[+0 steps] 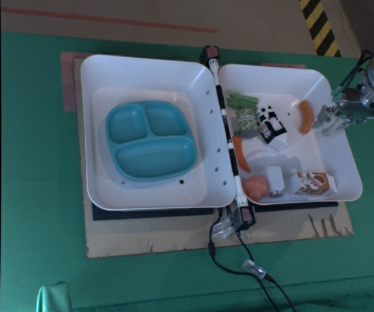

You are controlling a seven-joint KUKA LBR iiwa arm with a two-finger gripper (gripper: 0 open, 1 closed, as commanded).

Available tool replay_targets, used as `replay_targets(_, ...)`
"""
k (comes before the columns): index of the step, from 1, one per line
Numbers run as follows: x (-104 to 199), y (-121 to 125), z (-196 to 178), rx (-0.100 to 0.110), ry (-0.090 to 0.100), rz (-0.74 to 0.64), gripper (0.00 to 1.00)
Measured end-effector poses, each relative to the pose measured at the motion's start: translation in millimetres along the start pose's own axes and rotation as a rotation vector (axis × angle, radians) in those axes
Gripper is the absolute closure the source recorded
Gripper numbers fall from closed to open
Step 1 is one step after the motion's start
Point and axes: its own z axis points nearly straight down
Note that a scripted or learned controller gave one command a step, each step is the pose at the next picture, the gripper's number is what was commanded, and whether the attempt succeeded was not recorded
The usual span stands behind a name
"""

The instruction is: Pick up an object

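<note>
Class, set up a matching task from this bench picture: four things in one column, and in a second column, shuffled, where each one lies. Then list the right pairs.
Things:
1. teal divided plate
2. sausage
3. small carton
4. carrot

Places:
A. near corner of the right bin, by its outer edge
B. along the right bin's inner wall, beside the divider
C. middle of the left bin
D. far part of the right bin, close to the gripper

Pairs: 1-C, 2-D, 3-A, 4-B
</note>
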Motion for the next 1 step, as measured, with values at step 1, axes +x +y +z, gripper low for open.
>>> replay_targets(1,0.0,-43.2,-27.7,0.002,0.001,0.001,1.0)
